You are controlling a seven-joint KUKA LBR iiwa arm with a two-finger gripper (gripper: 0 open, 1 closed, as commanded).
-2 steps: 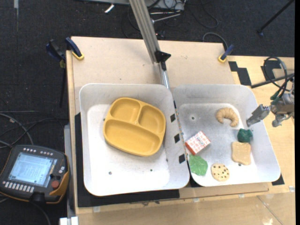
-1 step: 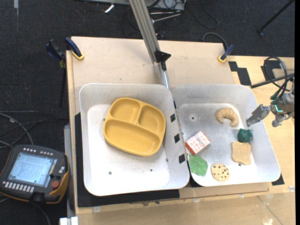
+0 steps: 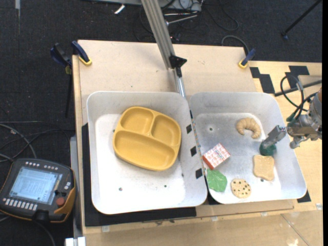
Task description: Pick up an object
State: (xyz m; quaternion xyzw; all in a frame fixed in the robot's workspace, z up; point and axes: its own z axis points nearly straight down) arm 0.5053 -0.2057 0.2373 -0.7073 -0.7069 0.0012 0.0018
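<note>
Sitting in the right bin [image 3: 287,186] are several small things that could be picked up. A dark green thing [image 3: 267,148] is lying near the right side of this bin, and the gripper [image 3: 277,135] is hanging right by its top edge. One grey finger is pointing down at it, but I cannot tell if the gripper is touching it or how wide the gripper is standing. Nothing is showing between the fingers.

Just below the dark green thing, a tan piece of toast [image 3: 264,167] is lying flat. A croissant [image 3: 249,126] is curling near the back of the bin, to the left of the gripper. A small red and white box [image 3: 216,156] is sitting in the middle, tilted a bit. A bright green leaf-like thing [image 3: 217,181] is lying below the box, near the bin's left wall. A round cookie [image 3: 240,188] with dark dots is resting beside it, near the front.

The arm [image 3: 310,122] is reaching in from the right.

In the left bin [image 3: 102,188], a yellow plate [image 3: 147,138] with three parts is lying in the middle.

Both bins are sitting on a light wooden bench [image 3: 128,65]. A grey hand screen [image 3: 36,187] is lying on the dark floor to the left.
</note>
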